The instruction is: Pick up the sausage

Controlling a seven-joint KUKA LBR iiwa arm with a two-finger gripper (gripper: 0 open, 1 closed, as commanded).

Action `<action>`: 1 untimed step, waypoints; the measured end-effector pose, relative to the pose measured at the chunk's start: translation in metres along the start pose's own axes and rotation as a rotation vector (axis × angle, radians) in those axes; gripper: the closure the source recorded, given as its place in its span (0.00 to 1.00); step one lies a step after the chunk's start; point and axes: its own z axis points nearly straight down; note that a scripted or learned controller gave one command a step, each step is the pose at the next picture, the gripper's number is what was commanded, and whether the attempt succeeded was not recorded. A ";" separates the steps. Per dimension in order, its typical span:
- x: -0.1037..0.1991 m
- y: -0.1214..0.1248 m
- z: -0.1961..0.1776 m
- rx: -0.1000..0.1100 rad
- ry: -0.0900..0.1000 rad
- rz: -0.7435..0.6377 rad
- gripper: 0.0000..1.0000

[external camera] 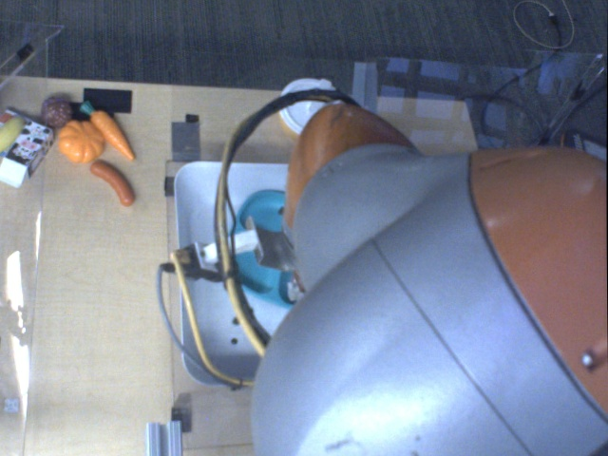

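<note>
Pincer (274, 249) low over the white bin (190, 198), largely hidden under the grey arm (399, 331); open or closed: cannot tell. Nothing seen held.

Sausage (114, 181) well to the left of the pincer and a little farther back, lying flat on the bare bench (85, 293), outside the bin, past its left wall. Long axis slanted, near end pointing roughly toward the bin corner. Task not yet done.

Close behind the sausage: carrot (114, 133) and small orange pumpkin (80, 142), side by side and apparently touching each other. Narrow gap between sausage and pumpkin; contact with carrot not seen. Black block (107, 98) farther back, well apart.

Teal object (264, 224) directly beside the pincer, inside the bin; exact nature unclear. Cables (226, 255) looping off the wrist on the left, draped over the bin floor.

Judgement: next move calls for a lift over the bin's left wall, then travel left. Open bench in front of and left of the sausage, so approach from the near side looks safest. Risk: crowding by pumpkin and carrot on the far side; cable loop snagging the bin wall.
</note>
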 end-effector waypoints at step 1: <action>-0.013 0.134 0.012 0.000 -0.005 -0.004 1.00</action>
